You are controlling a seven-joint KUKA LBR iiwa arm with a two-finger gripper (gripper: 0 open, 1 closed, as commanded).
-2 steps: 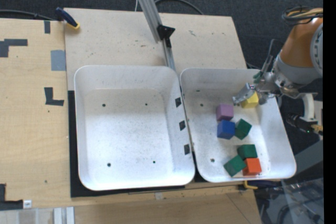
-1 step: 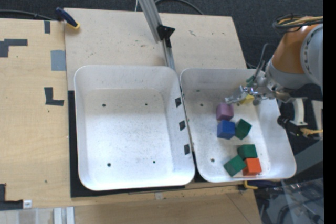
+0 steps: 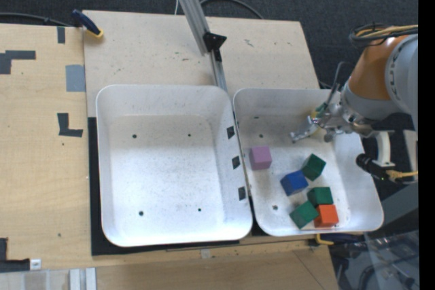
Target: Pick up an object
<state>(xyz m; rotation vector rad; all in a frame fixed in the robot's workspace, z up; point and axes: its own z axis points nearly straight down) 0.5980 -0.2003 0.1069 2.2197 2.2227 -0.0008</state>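
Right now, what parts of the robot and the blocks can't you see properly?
- Gripper: too small and blurred in the camera view to tell how it is set.
- Arm: cut off by the right edge.
- Lowest green block: partly tucked against the orange block, so their touching sides are hidden.
- Bench clip: too small to identify.

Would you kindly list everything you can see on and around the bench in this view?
Bins: 2, white, side by side; left bin, right bin.
Purple cube: 1, right bin, near its left wall.
Blue cube: 1, right bin, middle.
Green cubes: 3, right bin.
Orange cube: 1, right bin, near corner.
Clamp: 1, blue and yellow, bench's far left.
Gripper: 1, grey, above right bin's far side.
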